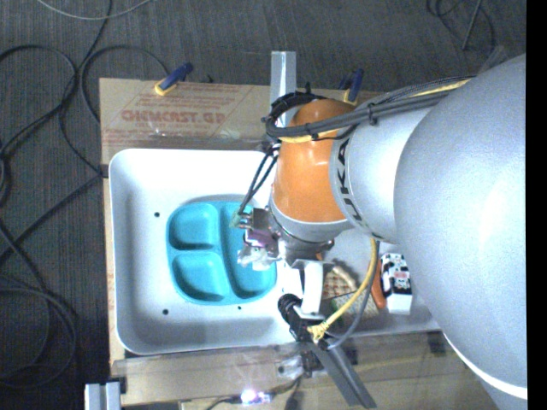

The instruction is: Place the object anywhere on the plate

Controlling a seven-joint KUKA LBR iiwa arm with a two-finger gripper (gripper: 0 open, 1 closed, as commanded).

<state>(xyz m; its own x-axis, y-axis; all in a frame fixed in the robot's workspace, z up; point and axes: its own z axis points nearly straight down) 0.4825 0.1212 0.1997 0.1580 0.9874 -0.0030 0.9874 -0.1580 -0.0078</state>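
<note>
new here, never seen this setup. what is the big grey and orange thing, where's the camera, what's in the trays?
The big grey and orange thing is a robot arm, reaching in from the right. It ends in a two-finger gripper, which sits over the right part of the blue plate. The one camera is fixed above the bench and looks down at a slant.

The blue plate has several compartments and lies in the left white bin. The arm hides most of the right bin; a few small things show there, among them something white with red and black marks.

The job is to put an object on the plate. From this angle I cannot tell whether the gripper holds anything; it is too blurred and crowded there.
</note>
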